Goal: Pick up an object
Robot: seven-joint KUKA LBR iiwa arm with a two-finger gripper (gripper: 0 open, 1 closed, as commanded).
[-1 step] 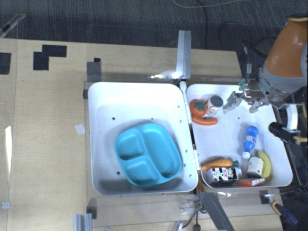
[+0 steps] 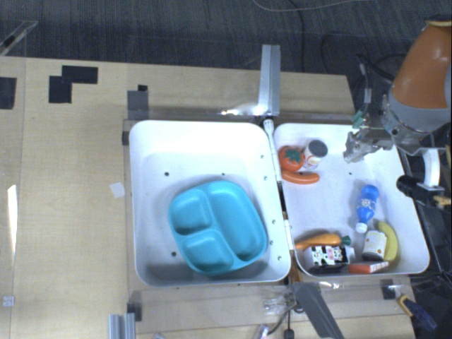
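Note:
The right bin (image 2: pixel 332 203) holds several small items. A small jar with a grey lid (image 2: pixel 316 151) leans against an orange toy (image 2: pixel 295 167) at its far left. A blue bottle (image 2: pixel 366 203) lies in the middle right. A yellow banana (image 2: pixel 388 237), a small white jar (image 2: pixel 373 244), an orange carrot-like piece (image 2: pixel 319 241) and a black-and-white pack (image 2: pixel 326 257) crowd the near edge. My gripper (image 2: pixel 359 147) hangs over the bin's far right part, above bare floor, with nothing visibly between its fingers.
A blue divided tray (image 2: pixel 215 226) lies in the left bin (image 2: pixel 162 161). A metal post (image 2: pixel 270 83) stands behind the wall between the bins. The arm's orange band (image 2: pixel 424 69) looms at the right edge. Cables cross the dark floor behind.

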